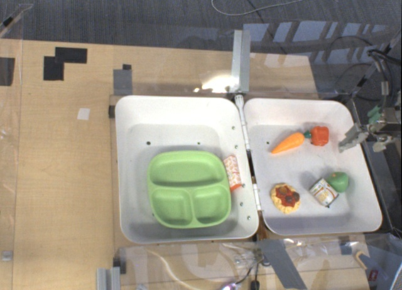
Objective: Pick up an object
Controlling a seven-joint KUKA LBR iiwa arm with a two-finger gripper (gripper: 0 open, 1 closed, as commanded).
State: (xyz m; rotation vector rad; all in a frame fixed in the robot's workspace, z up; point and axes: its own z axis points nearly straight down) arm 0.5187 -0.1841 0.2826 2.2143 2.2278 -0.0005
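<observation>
Camera view: carrot [287,143] lies at eleven o'clock in the right bin [361,220], tomato [320,135] just beside it; gripper [353,138] sits at the three o'clock rim, holding nothing, finger state I cannot tell. Approach stage, I'd judge; next it must come over the carrot and descend

A black cable [251,6] loops across the grey carpet [125,0] above the bench.

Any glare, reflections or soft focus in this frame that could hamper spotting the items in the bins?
Camera view: a bright glare patch sits just behind the left bin; faint reflections streak the bench's front edge; overall slightly soft, yet the carrot and green tray read clearly; the claw at the right looks blurry.
</observation>
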